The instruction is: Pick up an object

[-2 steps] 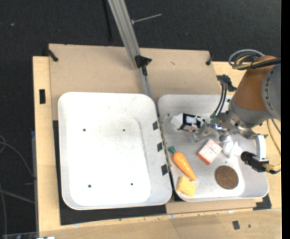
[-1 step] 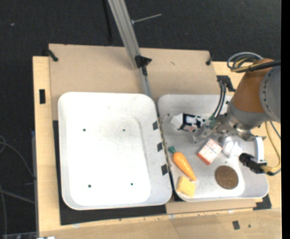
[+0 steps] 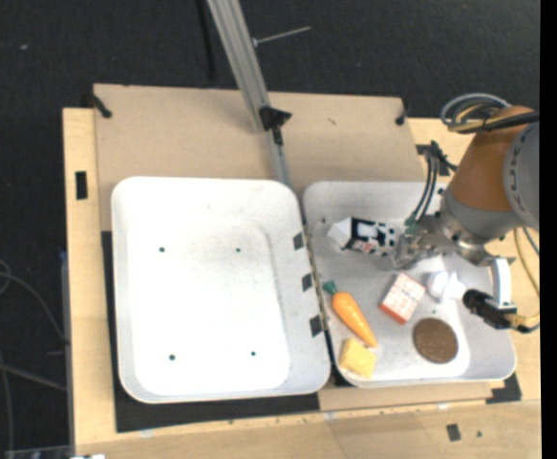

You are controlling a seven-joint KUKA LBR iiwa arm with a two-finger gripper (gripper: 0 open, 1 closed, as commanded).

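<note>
From above, we see the claw (image 3: pixel 414 249) low in the right bin (image 3: pixel 479 366), beside a black-and-white packet (image 3: pixel 359 234) whose print we cannot read. We cannot tell the claw's state. Nearby lie a carrot (image 3: pixel 353 317), yellow block (image 3: pixel 357 359), brown disc (image 3: pixel 436 339) and red-and-white box (image 3: pixel 401 297).

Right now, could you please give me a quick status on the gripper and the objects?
Gripper low over right bin, nothing seen held. Carrot, yellow block, brown disc lying loose. White packet close beside gripper.
</note>
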